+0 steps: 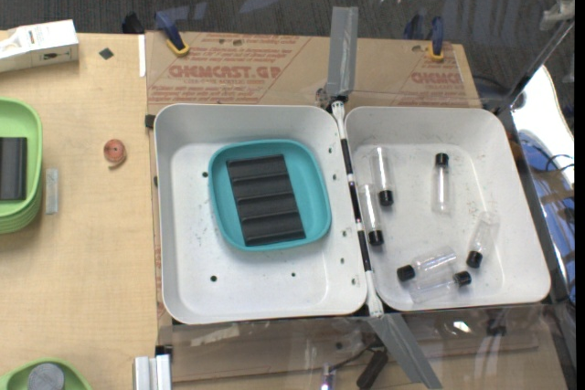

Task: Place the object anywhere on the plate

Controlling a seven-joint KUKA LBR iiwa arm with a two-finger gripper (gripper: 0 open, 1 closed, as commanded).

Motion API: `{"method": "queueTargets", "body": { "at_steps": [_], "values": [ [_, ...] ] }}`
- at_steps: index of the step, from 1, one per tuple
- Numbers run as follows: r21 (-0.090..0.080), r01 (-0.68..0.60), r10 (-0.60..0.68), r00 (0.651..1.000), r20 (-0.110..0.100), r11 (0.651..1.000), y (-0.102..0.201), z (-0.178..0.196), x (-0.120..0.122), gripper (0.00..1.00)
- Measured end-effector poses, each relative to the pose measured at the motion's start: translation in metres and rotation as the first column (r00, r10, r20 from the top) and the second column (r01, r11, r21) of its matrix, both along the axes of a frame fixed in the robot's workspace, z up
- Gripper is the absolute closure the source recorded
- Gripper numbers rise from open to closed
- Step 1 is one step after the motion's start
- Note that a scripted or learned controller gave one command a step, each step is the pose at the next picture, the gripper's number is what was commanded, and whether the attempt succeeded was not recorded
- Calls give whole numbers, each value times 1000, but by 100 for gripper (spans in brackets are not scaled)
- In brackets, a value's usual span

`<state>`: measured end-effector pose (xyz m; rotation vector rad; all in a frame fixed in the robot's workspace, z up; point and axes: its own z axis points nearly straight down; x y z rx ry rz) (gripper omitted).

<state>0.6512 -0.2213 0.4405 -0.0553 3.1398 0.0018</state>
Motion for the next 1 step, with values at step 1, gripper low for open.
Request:
{"method": "queueTargets", "body": {
  "at_steps": [1],
  "values": [
    [-2, -201, 201, 980, 4, 980, 0, 2, 9, 0]
  ]
}}
